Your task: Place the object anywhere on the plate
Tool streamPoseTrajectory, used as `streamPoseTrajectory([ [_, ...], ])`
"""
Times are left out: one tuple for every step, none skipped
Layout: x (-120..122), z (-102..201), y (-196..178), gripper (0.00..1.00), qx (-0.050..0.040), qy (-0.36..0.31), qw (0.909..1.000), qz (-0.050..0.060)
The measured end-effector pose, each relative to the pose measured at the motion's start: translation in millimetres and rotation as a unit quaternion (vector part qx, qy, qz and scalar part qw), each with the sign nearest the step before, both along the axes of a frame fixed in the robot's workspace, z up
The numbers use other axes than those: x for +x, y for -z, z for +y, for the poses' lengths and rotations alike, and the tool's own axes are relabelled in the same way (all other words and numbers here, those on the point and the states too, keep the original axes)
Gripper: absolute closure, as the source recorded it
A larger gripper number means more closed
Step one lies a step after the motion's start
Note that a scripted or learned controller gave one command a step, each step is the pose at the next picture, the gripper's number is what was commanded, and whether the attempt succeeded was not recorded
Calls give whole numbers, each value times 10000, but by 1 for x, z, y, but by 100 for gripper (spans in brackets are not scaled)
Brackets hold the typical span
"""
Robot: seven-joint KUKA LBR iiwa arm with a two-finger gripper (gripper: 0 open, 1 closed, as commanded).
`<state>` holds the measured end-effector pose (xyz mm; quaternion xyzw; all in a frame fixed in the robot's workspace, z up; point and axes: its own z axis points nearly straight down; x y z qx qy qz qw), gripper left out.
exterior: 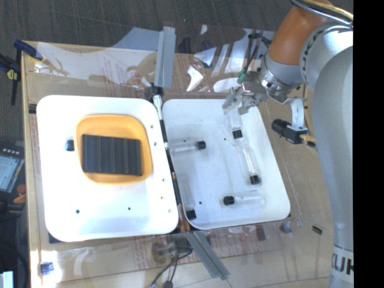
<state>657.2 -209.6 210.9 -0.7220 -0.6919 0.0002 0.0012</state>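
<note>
A yellow plate (111,125) lies in the left bin (90,209), with a black ridged block (113,155) resting on it. The right bin (210,179) holds several clear tubes with black caps: one near its left wall (187,145), one at the upper right (235,127), one slanting down the right side (248,163), and one near the front (245,200). My gripper (239,102) hangs over the right bin's far right corner, just above the upper right tube. Nothing shows in its grasp.
A small black piece (69,144) lies in the left bin beside the plate. Another black piece (191,215) sits in the right bin's front left corner. A metal divider (163,59) and clear plastic sheeting lie behind the bins. The arm (327,101) stands over the bench's right side.
</note>
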Motion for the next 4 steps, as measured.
streamPoseTrajectory([
  [-33, 25, 14, 100, 3, -1305, 9914, 16],
  [-82, 38, 9, 100, -1, -1640, 9865, 3],
  [-77, 85, 4, 100, 8, -1858, 9826, 20],
  [-111, 80, 53, 100, 4, -2276, 9738, 8],
])
